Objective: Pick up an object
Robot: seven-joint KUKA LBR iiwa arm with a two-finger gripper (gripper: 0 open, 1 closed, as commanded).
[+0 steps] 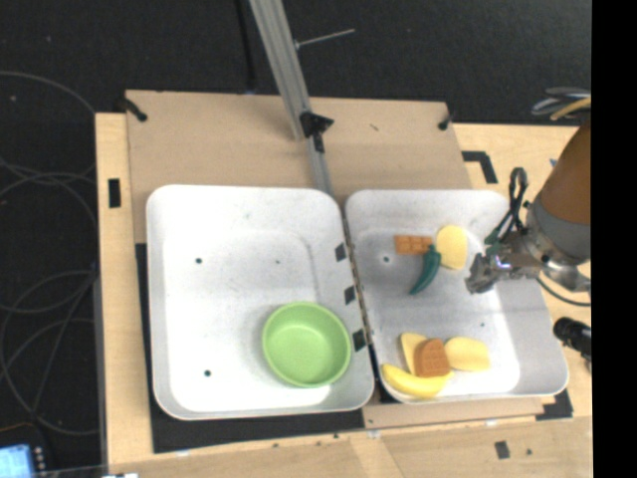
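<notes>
The arm reaches in over the right bin, its jaws low beside the lemon. I cannot tell how the jaws are set, and nothing shows between them. Nearest are the lemon, a green pepper and an orange block, bunched together in the bin's upper half. More yellow and brown pieces sit at the front edge. The green bowl lies in the left bin. This looks like the approach; next it needs to centre on one item, then grip and lift.
</notes>
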